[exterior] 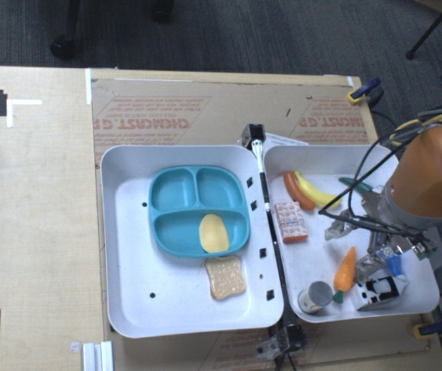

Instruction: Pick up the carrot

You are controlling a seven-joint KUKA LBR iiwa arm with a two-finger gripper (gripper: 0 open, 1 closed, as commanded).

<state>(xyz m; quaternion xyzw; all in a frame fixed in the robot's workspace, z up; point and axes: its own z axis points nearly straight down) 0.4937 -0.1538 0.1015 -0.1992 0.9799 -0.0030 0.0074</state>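
The carrot (345, 270) is small and orange. It lies on the floor of the right bin (321, 157), near the front, with its tip pointing up and to the right. My gripper (379, 267) hangs just right of the carrot, low over the bin, under the grey wrist and orange band. Cables and dark linkage blur its outline. The carrot appears to lie free beside the gripper, not inside it.
A silver can (316, 296) lies by the carrot's lower end, and a blue-and-white packet (379, 290) sits under the gripper. Farther back are a small box (290, 222), a red sausage (299, 191) and a banana (318, 192). The left bin holds a teal divided plate (176, 199) and toast (226, 277).
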